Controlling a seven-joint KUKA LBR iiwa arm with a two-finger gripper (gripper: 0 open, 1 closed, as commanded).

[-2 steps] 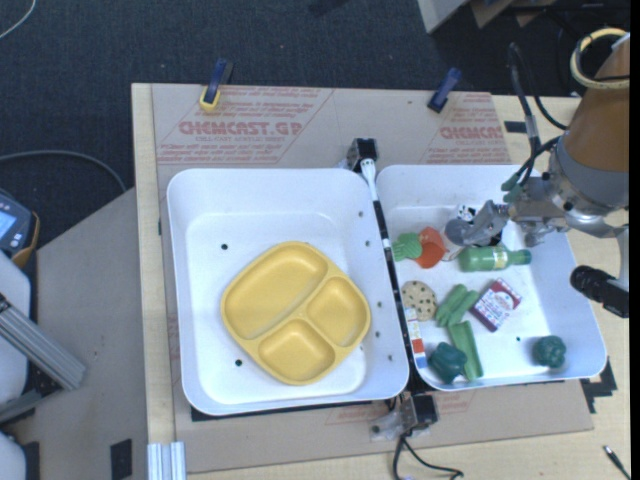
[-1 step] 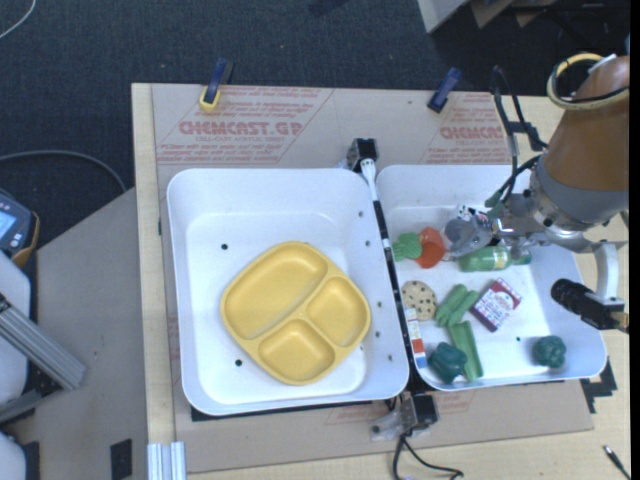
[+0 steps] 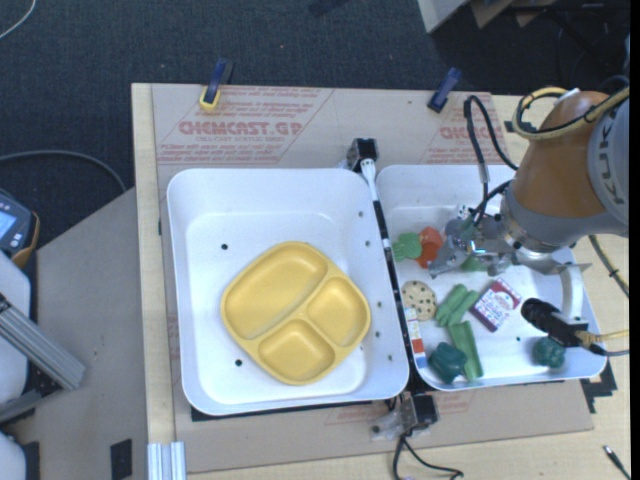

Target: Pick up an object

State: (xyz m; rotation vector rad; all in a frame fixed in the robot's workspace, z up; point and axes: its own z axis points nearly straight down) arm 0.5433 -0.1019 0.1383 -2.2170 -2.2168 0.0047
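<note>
The right bin (image 3: 440,190) holds several small toys. My gripper (image 3: 462,253) hangs low in the middle of that bin, reaching in from the right. An orange-red piece (image 3: 430,244) and a light green piece (image 3: 406,245) lie just to its left. A maroon packet (image 3: 495,306) and two green sticks (image 3: 455,304) lie just in front of it. I see nothing lifted off the bin floor.
A spotted cookie (image 3: 417,299) lies by the divider, and a teal block (image 3: 445,364) and a green stick (image 3: 468,348) sit near the front wall. A dark green piece (image 3: 548,351) is at the front right. The left bin (image 3: 190,208) holds a yellow divided plate (image 3: 295,311).
</note>
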